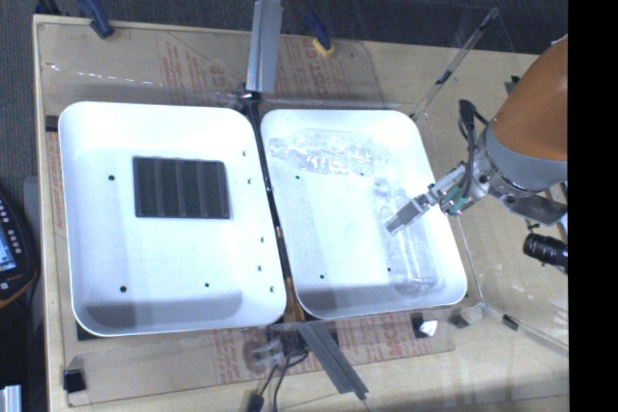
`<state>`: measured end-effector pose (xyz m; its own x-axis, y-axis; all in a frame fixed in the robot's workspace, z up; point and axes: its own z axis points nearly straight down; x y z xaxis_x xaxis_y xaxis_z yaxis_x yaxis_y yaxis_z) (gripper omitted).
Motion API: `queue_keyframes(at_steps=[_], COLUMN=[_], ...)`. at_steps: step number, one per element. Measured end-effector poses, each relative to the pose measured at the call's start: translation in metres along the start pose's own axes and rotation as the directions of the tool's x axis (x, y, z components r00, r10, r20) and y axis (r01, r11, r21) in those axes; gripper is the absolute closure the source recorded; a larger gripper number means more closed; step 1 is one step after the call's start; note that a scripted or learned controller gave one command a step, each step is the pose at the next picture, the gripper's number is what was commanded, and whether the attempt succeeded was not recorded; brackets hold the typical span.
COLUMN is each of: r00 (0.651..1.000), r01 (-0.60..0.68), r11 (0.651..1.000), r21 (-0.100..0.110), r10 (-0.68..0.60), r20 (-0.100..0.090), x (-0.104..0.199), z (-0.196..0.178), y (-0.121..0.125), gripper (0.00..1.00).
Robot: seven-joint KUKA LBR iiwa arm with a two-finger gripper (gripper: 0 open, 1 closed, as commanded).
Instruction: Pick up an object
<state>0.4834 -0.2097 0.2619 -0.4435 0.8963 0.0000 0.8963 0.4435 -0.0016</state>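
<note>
My gripper hung at the frame's right, over a clear bottle. Honestly couldn't tell if it was open.

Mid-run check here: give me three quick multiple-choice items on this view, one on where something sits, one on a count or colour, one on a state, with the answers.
1. Where does the dark ribbed rectangular pad lie?
A. In the left bin
B. In the right bin
C. On the bench outside the bins

2. How many blue clamps grip the bench's far edge?
A. None
B. Two
C. Five

3. Where is the gripper now?
A. Over the left bin
B. Over the right part of the right bin, by the clear plastic items
C. Parked off the bench, beyond the far edge

Answers: 1 A, the pad sits flat on the left bin's floor. 2 B, one clamp at the far left corner and another near the middle. 3 B, its tip reaches in over the right bin's right side.
</note>
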Motion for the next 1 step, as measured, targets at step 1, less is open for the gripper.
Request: queue_keyframes(at_steps=[1], r00=[0.990], r01=[-0.140], r11=[0.990], r21=[-0.003], r10=[0.140], r20=[0.002], x=[-0.0052], z=[-0.0063], y=[0.0065], gripper=[0.00])
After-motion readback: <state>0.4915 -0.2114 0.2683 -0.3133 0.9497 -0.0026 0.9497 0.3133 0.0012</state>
